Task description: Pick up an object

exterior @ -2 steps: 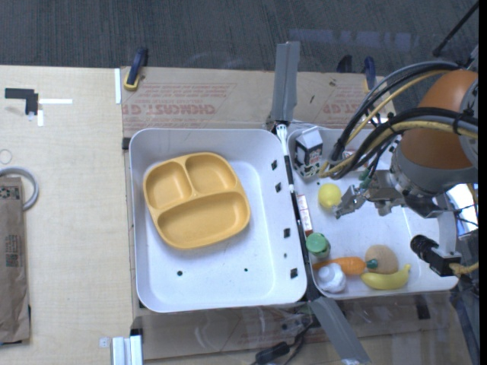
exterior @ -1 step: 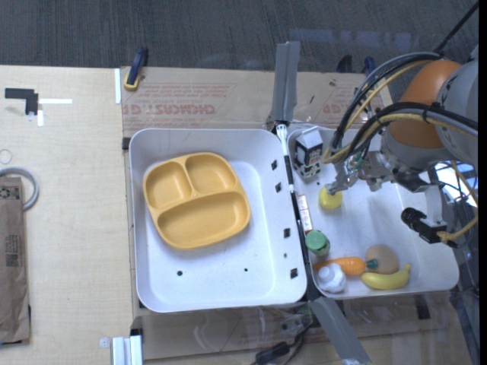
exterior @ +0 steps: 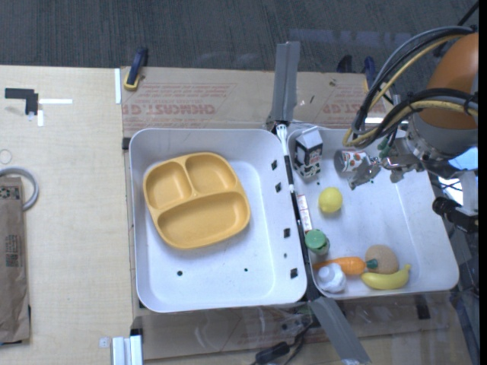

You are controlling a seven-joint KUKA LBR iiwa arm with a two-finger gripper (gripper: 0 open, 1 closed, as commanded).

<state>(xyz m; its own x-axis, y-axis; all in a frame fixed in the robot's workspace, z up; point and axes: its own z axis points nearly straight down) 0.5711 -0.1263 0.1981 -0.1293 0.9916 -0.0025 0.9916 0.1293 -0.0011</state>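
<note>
In the right bin (exterior: 411, 219) my gripper (exterior: 364, 170) hangs low over the back part, right beside a small silver can (exterior: 349, 160) that lies at its left tip. Whether the can is gripped or just touching is not clear from this angle. A small white carton (exterior: 308, 152) stands to the can's left, near the divider. A yellow lemon (exterior: 329, 201) lies just in front of the gripper. Along the front edge lie a green-capped jar (exterior: 316, 242), an orange carrot (exterior: 346, 265), a white item (exterior: 331, 278), a tan round thing (exterior: 383, 258) and a banana (exterior: 386, 278).
The left bin (exterior: 152, 280) holds a yellow divided plate (exterior: 196, 198). The arm, with its orange band (exterior: 455, 67) and cables (exterior: 396, 59), comes in over the right bin's back right corner. A brown paper bag (exterior: 11, 249) lies at the bench's far left.
</note>
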